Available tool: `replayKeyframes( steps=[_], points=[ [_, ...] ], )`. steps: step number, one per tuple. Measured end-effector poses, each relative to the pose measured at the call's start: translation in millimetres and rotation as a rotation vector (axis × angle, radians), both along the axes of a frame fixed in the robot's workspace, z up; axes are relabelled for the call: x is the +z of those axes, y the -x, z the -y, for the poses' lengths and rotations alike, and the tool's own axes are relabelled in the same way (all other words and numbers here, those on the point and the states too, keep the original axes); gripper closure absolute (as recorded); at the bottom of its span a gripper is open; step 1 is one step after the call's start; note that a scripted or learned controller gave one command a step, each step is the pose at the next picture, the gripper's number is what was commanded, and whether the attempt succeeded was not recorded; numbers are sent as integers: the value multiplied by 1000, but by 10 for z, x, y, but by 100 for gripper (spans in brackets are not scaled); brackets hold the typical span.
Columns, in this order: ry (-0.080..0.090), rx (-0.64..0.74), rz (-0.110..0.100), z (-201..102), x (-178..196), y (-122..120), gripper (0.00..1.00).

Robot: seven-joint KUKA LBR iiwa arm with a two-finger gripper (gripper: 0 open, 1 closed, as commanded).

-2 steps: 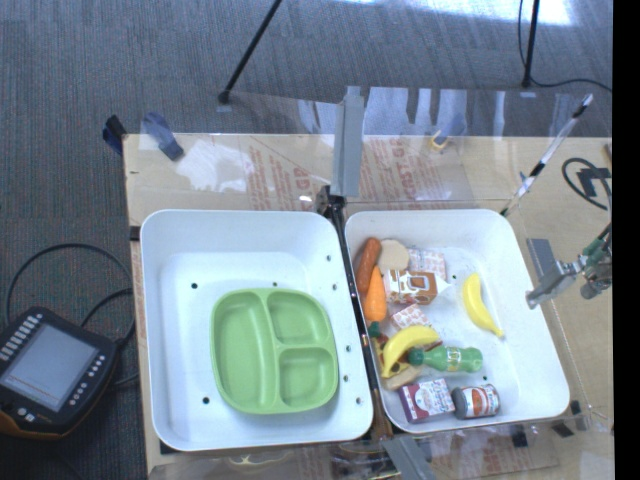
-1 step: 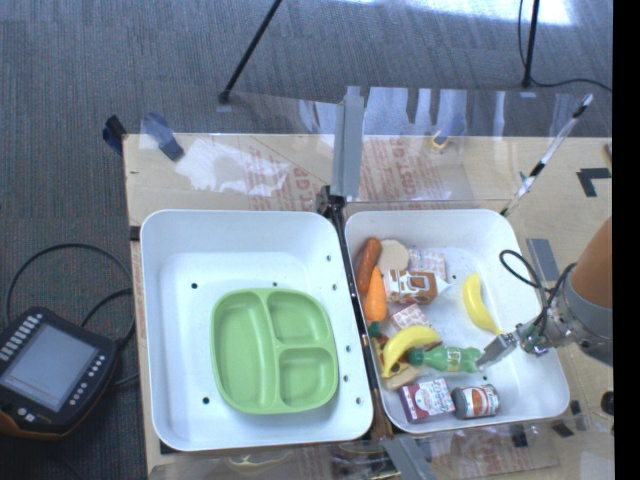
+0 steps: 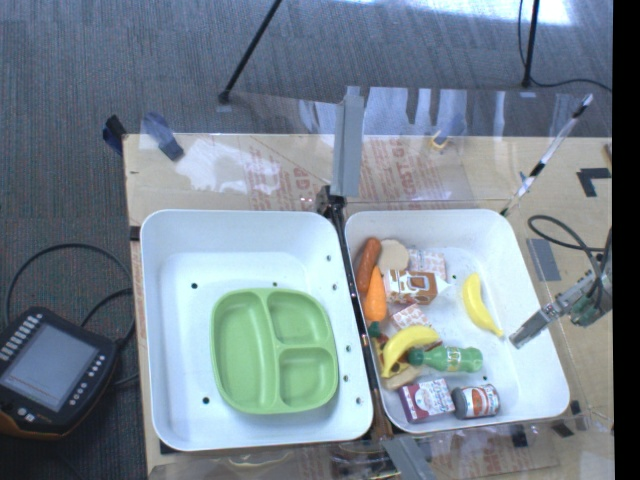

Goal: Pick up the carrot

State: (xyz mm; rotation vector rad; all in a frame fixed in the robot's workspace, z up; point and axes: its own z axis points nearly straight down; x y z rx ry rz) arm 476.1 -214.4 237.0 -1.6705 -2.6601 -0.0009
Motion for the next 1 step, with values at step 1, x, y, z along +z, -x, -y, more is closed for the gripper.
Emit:
replayKeyframes(
  steps=[1],
  points=[
    [1, 22, 2, -14, 900, -244, 0]
  ],
)
